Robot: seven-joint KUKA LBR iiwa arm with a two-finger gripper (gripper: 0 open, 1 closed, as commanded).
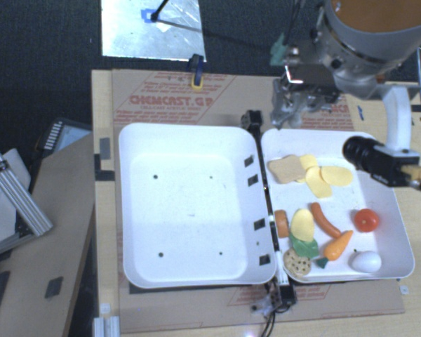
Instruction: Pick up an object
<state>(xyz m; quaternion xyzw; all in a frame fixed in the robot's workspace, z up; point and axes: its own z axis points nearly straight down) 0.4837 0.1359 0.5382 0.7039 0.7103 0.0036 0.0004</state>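
- Nearest, along the lower edge of the right bin, lie a white egg, a round cookie and a carrot. They are bunched close together, the cookie pressed into the lower left corner, which would make a clean grasp awkward.
- Just above them sit a tomato, on its own near the right wall, and a sausage lying at a slant beside a yellow piece.
- Further up are pale yellow slices, overlapping, with a slice of bread touching them on the left. These are the things to be picked; all rest loose on the bin floor.
- The left bin lies alongside, joined to the right one by a black divider, probably as the place for dropping.
- Both bins rest on a cardboard sheet on the desk, pinned at its far edge by a yellow clamp, likely to stop it sliding.
- Farthest, at upper right, the arm hangs over the top edge of the right bin with the fingers above the rim, apart from every item. How far open they are I cannot tell; nothing shows between them.
- Judged so, the pick is not yet done; the bread lies closest below.
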